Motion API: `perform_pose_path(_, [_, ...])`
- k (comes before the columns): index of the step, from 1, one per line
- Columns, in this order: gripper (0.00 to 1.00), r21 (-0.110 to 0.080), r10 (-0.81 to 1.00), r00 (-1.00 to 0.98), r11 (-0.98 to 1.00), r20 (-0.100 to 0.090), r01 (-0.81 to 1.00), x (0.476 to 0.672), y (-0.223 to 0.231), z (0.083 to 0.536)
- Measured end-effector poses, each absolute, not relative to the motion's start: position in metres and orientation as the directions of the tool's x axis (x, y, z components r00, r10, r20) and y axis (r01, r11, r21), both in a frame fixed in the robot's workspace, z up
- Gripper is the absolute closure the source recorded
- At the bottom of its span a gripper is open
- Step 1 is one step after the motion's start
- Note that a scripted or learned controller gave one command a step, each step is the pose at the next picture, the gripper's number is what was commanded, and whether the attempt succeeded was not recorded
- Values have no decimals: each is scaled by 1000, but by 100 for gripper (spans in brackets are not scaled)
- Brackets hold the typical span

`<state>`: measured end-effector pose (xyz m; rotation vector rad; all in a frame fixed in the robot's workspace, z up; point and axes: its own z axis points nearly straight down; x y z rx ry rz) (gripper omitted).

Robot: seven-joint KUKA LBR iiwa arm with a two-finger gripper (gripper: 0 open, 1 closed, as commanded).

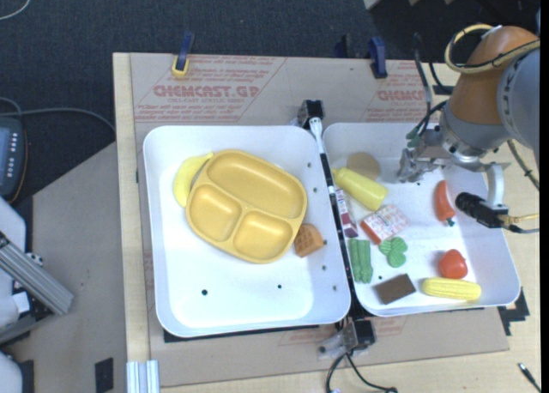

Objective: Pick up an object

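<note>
My gripper (413, 165) hangs over the back of the right bin (506, 256), below the grey arm with its orange band (489, 74). Just left of it lie a tan round piece (364, 164) and a yellow cylinder (360, 187). A red pepper (443, 201) lies a little to the gripper's right. Nothing is seen held. Further forward are a red-and-white packet (384, 224), a green broccoli (395, 251), a green pickle (360, 261), a brown block (395, 288), a tomato (453, 263) and a corn cob (452, 289).
The left bin (223, 297) holds a yellow divided tray (244, 204) lying over a yellow item (182, 178), with an orange-brown piece (309, 241) at its right. A marker pen (330, 185) lies along the rim between the bins. A black cable part (480, 209) sticks out beside the arm.
</note>
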<state>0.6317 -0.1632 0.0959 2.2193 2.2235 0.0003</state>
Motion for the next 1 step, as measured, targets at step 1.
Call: perform_pose_path(1, [100,6,1000,-1,1,-2,1000,625,-160,156])
